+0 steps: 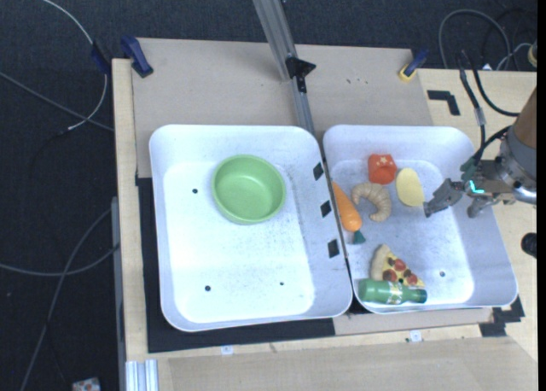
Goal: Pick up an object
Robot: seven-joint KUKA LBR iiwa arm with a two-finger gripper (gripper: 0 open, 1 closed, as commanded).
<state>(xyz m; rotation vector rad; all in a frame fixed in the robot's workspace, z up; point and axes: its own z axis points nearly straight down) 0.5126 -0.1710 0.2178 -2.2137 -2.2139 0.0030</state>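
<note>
In the right bin [490, 283], near its right wall, the gripper [461, 195] hangs low over the white floor. Its two dark fingers look spread apart, and nothing sits between them. One finger [440, 198] points down and to the left, toward the toys.

The nearest toy is the yellow lemon [409, 187]. It lies just to the left of the gripper, very near that fingertip but apart from it. The lemon is smooth and egg-shaped, and its long side runs up and down in the view. So the gripper probably needs a short move to the left to get over it.

Touching the lemon's left side is a red toy [381, 167], blocky and shiny, maybe a pepper or tomato. Below that lies a tan croissant [373, 199], curved like a moon, with bumpy ridges. An orange carrot [346, 207] lies along the bin's left wall, long and thin, with a green tip at the bottom end.

Farther down, at the front of the bin, are a pizza slice [394, 267] with red dots and a green bottle [391, 293] lying on its side. Both are well apart from the gripper.

The left bin [171, 287] holds a round green bowl [248, 188], smooth and hollow. Both bins rest on the pale wooden bench [213, 82]. The toys crowd close together, so the gripper could bump the red toy while reaching for the lemon.
</note>
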